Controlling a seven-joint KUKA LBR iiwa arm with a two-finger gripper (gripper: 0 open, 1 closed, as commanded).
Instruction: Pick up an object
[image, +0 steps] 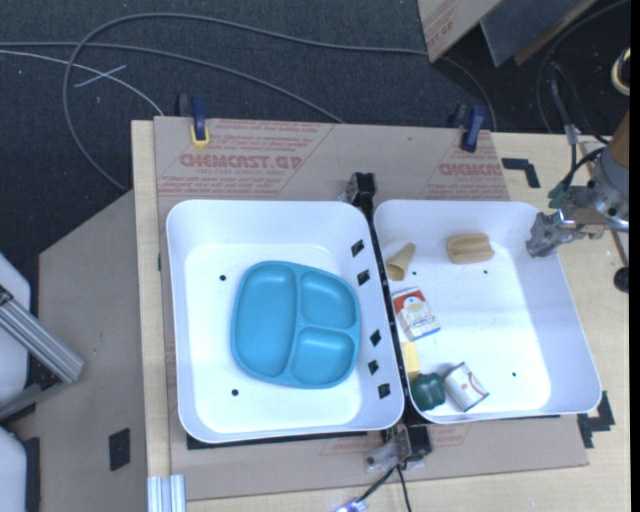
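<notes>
The right bin (560, 330) holds several small objects: a tan bread-like roll (469, 248), a tan cone-shaped piece (400, 261), a small red and white packet (416, 313), a dark green item (428, 391) and a small white can (466, 386). A yellow piece (410, 358) lies against the bin's left wall. My gripper (546, 237) hangs at the right bin's upper right corner, right of the roll and apart from it. Nothing shows between its fingers.
The left bin (190, 320) holds a blue divided plate (296, 324). Black clips run along the divider (372, 290) between the bins. Clamps (199, 129) hold the cardboard base at the back. Cables lie on the dark floor behind.
</notes>
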